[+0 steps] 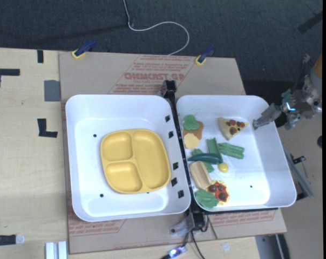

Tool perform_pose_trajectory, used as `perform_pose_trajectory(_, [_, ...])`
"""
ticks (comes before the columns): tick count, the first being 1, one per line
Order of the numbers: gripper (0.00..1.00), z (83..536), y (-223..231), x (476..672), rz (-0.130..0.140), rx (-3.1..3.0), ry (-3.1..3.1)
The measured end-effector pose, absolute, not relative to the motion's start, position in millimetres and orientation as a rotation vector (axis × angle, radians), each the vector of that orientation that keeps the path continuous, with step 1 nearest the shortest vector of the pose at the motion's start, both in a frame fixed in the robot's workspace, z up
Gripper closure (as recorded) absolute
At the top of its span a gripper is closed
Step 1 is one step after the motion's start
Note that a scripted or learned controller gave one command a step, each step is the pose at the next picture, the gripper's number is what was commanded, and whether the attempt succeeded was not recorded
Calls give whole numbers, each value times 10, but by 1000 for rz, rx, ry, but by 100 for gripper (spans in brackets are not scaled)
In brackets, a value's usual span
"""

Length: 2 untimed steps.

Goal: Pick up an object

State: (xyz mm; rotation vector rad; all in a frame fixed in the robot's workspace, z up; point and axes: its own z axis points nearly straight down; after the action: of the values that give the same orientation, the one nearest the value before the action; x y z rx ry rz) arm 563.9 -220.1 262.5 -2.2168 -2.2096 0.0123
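Observation:
The right bin [271, 171] holds several toy foods along its left half. Among them are a pizza slice [231, 127], green beans [231, 150], a dark green pepper [205, 158], a small yellow ball [223, 168], a tan bun [198, 175] and a piece with red dots [218, 189]. A green-topped piece [191, 124] lies over a pale yellow one [191, 140] near the divider. My gripper [273, 120] hangs over the bin's upper right rim, right of the pizza slice and apart from every item. Nothing shows in it.
In the left bin [82, 139] sits a yellow divided plate [135, 159]. Both bins rest on a cardboard sheet [147, 74] held by clips. A white cable [157, 26] loops across the dark floor behind.

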Motion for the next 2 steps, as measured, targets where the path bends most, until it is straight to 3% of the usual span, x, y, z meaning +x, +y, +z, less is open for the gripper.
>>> perform_pose_trajectory(1, [0, 2704, -2195, 5661, 2, -2220, -2222])
perform_pose_trajectory(2, [0, 2258, -2231, 5646, 6, -2218, -2220])
